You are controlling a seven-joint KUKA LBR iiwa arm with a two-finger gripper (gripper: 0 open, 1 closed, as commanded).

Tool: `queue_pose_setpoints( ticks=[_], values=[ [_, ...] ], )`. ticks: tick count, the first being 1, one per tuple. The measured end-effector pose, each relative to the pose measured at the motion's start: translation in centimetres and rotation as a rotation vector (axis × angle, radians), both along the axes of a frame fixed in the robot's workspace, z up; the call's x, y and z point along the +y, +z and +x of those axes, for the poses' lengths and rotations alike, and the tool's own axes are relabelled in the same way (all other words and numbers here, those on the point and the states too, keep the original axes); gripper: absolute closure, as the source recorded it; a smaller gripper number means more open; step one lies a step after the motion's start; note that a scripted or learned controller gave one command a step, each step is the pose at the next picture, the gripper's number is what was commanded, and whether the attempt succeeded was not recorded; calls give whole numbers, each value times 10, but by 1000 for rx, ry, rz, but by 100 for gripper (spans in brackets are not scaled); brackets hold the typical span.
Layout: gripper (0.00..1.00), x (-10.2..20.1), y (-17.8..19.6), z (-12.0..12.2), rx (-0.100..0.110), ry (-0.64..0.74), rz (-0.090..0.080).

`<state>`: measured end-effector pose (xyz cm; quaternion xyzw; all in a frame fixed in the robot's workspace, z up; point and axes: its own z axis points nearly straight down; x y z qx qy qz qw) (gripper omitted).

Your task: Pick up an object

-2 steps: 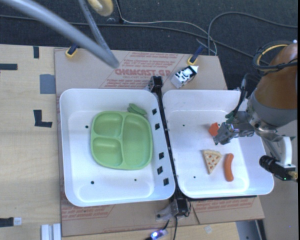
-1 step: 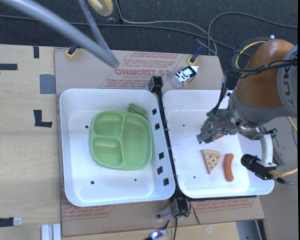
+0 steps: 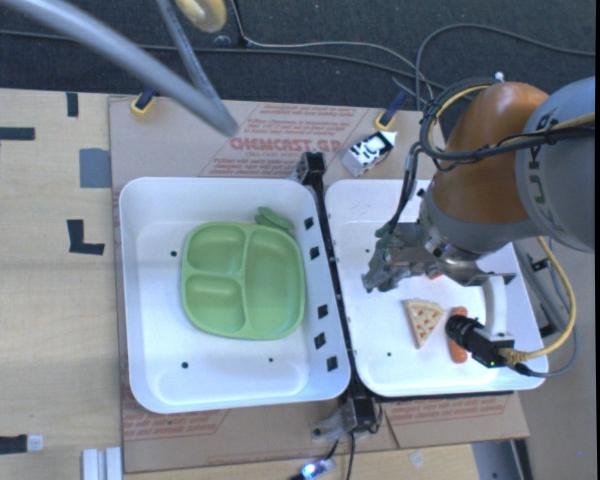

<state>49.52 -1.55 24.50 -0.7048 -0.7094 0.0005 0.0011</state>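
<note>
1. Bench: two shallow white bins side by side on a cardboard sheet, the left bin (image 3: 150,368) and the right bin (image 3: 360,203), their inner walls touching along a line of black clips.
2. Left bin: a green divided plate (image 3: 244,280) with three compartments lies flat near the middle. A small dark green piece (image 3: 275,219) rests at the plate's upper right rim.
3. Right bin: a slice of toy pizza (image 3: 424,320), triangular, tan with red dots, lies on the floor toward the near side. Just right of it lies a small orange-red object (image 3: 460,334), partly hidden by the arm's black fitting and cable.
4. Arm (image 3: 500,158): grey with an orange band, it reaches in from the right and hangs above the right bin.
5. Gripper (image 3: 382,268): it points down over the bin's left half, up and to the left of the pizza slice and apart from it. Whether its fingers are spread or pressed together cannot be told from this angle, and nothing is seen between them.
</note>
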Motion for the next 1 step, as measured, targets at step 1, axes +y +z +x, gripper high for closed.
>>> queue_pose_setpoints(
  ticks=[1],
  values=[
    [100, 63, -11, 2, 2, 1, 0]
  ],
)
